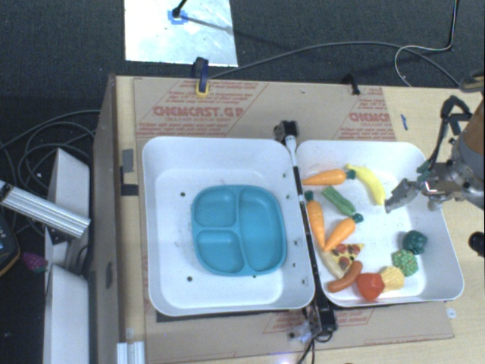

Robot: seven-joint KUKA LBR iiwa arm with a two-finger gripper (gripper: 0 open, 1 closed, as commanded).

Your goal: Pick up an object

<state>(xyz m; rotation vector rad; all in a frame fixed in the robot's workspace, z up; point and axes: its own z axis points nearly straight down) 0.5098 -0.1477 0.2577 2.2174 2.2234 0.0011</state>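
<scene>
The right bin (436, 279) holds several toy foods. A yellow banana (369, 182) and an orange carrot (326, 177) lie at its far side, with a green cucumber (338, 201) and two more carrots (316, 223) (340, 232) toward the middle. A pizza slice (345, 255), a sausage (343, 277), a red tomato (370, 287), corn (392, 277), a light green piece (406, 262) and a dark green broccoli (414, 241) lie along the near side. My gripper (399, 196) hangs over the right part of this bin, just right of the banana, with nothing seen in it.
The left bin (170, 279) bears a blue divided plate (238, 229). A black clip (288, 132) sits where the two bins meet at the far side. Cables cross the bench behind the bins.
</scene>
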